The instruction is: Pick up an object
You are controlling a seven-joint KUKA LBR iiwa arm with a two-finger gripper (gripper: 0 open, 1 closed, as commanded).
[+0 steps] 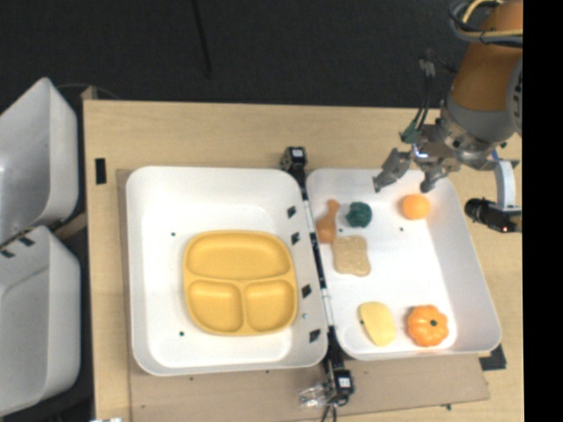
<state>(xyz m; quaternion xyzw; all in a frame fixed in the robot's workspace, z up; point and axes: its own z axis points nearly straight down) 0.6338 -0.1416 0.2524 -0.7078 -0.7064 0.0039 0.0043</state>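
Note:
My gripper [407, 176] hangs open above the back of the right bin [471, 262], with nothing between its fingers. Just below and right of it lies a small orange ball [415, 206]. A dark green lump [358, 214] sits to the ball's left, beside an orange-brown piece [327, 221] near the bin's left wall. A tan slice like toast [352, 255] lies in the middle of the bin. At the front are a pale yellow piece [379, 323] and a small orange pumpkin [427, 325].
The left bin [154, 236] holds a yellow divided tray [239, 281] with three compartments. The wooden bench [220, 130] runs behind both bins. White boxes [31, 227] stand at the far left. A black clamp [294, 157] sits at the back between the bins.

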